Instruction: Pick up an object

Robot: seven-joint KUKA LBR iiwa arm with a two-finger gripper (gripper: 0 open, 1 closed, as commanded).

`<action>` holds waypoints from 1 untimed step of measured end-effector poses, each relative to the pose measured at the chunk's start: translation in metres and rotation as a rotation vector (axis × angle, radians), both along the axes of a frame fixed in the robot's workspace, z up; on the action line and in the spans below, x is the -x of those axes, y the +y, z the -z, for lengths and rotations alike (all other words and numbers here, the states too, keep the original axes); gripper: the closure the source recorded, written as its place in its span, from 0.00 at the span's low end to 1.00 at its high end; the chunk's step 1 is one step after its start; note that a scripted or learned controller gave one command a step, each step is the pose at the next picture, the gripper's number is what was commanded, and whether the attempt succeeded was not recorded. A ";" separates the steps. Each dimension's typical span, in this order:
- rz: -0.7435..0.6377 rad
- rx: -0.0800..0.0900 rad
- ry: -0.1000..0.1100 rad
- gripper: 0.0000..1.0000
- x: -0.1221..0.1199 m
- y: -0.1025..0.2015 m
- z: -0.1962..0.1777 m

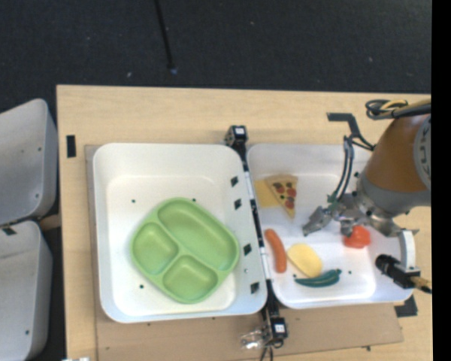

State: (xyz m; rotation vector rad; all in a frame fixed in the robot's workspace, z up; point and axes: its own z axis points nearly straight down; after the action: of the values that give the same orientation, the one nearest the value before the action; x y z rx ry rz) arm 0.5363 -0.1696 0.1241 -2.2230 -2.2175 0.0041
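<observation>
The arm is reaching in over the right bin (pixel 286 155), and the gripper (pixel 338 218) is hanging low above the bin floor with its two fingers spread apart and nothing between them. Just beside it, toward the arm's side, a small red-orange toy (pixel 355 236) is lying on the white floor, partly tucked under the wrist, so its exact shape is hard to tell. It is probably the nearest thing to pick: a play-food piece, likely light, stiff plastic and somewhat slick, best taken across its narrow middle. Other toys are sitting in the same bin: a pizza slice (pixel 279 192) toward the far side, flat and awkward to pinch from above; an orange sausage (pixel 276 249) near the dividing wall, rounded and likely to roll unless taken across its width; a yellow piece (pixel 304 259) and, touching it, a green pepper (pixel 319 278). In the left bin (pixel 105 201) a green divided plate (pixel 183 250) is lying well apart from the gripper.
</observation>
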 end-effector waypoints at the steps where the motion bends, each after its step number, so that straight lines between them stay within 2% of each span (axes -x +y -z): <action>1: 0.001 0.000 0.000 0.00 0.000 -0.001 0.025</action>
State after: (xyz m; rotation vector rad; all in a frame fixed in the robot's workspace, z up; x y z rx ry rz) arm 0.5359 -0.1707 0.0995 -2.2247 -2.2166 0.0039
